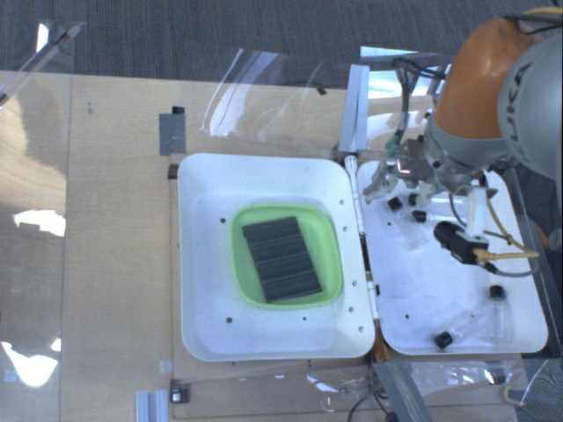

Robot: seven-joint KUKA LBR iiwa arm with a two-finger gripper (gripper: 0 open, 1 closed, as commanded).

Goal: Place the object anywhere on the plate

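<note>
The dark ridged block [281,259] is seen lying flat on the green plate [238,258], slightly askew, with green rim showing on all sides of it. The plate is set in the middle of the left bin [201,236].

The gripper [398,176] is found over the far left corner of the right bin [413,280], well apart from the block and the plate. Whether it is open or closed cannot be told, as it is masked by the wrist and by glare. Nothing can be made out in its grasp. Two small black pieces [395,203] are seen on the bin floor just beside it; contact with them cannot be judged. The arm [493,86] is seen coming in from the right, its orange band turned towards the camera.

Nearer the front of the right bin, a small clear vial with a black cap [447,337] and a further black cap [497,293] are seen.

Both bins are borne by a pale wooden bench [106,236], covered by a clear sheet that catches bright reflections. A grey metal upright [354,112] is fixed behind the gap between the bins. Dark grey carpet [220,16] is seen beyond the bench.

Dark lettering is printed on the arm's grey shell, but it is cut off and cannot be read
</note>
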